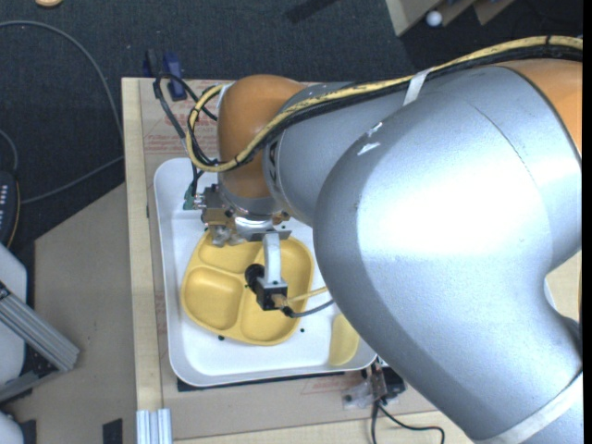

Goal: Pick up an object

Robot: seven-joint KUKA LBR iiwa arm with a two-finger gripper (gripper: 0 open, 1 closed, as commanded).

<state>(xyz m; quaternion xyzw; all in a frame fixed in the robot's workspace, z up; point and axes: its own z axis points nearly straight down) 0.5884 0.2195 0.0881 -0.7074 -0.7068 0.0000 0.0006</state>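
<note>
Yellow plate [220, 296] in a white bin [174, 276], pincer [245, 232] over it

The plate is divided into hollows and lies flat in the bin, filling much of its floor; the pincer hangs above the plate's far rim, and whether it is apart or together I cannot tell; a second yellow piece [344, 340] peeps from under the grey arm [435, 239] just beside the plate; the bin rests on a pale wooden table [146, 359].

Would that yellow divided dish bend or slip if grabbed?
The yellow dish looks like moulded plastic, so probably stiff and light. Its glossy, rounded rim may slip. Lying flat in the white bin, it seems unlikely to roll.
</note>
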